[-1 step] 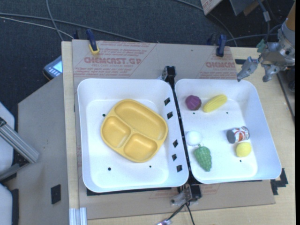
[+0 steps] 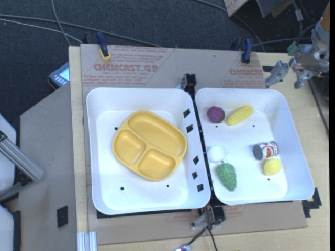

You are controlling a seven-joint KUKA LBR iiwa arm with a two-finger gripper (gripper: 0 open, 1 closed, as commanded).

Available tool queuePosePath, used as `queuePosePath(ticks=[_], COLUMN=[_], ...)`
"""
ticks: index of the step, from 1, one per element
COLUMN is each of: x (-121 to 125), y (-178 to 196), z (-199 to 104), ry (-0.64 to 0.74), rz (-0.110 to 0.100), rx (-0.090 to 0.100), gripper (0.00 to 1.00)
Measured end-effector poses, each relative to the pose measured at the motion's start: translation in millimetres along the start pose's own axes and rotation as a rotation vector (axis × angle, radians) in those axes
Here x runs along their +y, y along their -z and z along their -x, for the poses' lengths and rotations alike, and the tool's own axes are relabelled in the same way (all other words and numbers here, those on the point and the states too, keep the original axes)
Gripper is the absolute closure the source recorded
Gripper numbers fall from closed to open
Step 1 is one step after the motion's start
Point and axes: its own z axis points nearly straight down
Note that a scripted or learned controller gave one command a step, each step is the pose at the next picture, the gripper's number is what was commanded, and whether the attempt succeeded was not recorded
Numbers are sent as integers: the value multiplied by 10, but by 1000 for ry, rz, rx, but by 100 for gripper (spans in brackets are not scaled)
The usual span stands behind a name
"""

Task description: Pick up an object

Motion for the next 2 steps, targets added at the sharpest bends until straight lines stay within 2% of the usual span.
queuePosePath(ticks=[2], x=[-124], y=[-1001], z=[116], ry=[-1], rz=[-5], rx=[1], gripper=[0])
